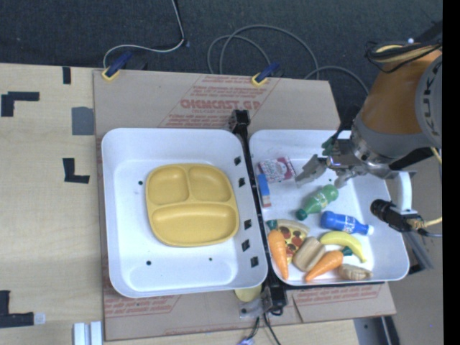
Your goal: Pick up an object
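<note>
The claw [325,171], fingers spread apart and holding nothing, hangs over the right bin [394,261] just above the green bottle [317,200], which lies tilted on the bin floor beside the blue bottle [345,223], banana [346,243] and carrots [277,252].

The two shallow white plastic bins [115,214] are looking smooth and faintly glossy, sitting on a matt brown cardboard sheet [208,99] over pale wood-grain bench top [43,214]. In the left bin, the yellow three-compartment plastic tray [192,203] is showing a smooth satin finish. In the right bin, the green plastic bottle [318,201], blue plastic bottle [344,223] and yellow toy banana [345,243] are gleaming slightly.
</note>
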`<state>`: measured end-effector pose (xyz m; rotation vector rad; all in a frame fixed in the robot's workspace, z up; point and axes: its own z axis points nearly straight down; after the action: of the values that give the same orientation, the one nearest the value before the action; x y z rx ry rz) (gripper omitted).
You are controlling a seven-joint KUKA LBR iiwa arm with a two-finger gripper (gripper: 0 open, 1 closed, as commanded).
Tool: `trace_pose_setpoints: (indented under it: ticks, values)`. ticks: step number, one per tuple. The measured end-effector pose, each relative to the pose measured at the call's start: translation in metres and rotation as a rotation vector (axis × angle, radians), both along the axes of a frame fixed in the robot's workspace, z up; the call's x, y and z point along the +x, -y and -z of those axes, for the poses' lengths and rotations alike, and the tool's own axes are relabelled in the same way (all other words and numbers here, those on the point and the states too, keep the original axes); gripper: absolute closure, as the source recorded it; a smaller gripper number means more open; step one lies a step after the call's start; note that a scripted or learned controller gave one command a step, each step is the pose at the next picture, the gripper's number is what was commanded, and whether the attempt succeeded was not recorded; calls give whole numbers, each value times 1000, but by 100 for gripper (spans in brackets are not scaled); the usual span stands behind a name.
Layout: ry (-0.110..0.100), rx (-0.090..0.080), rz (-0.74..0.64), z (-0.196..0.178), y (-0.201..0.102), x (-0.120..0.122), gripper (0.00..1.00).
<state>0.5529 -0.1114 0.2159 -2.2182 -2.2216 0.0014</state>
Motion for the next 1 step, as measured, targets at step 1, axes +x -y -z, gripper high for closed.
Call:
trace_pose_setpoints:
  ticks: [1]
  values:
    - [0,-4,4,54,51,30,0]
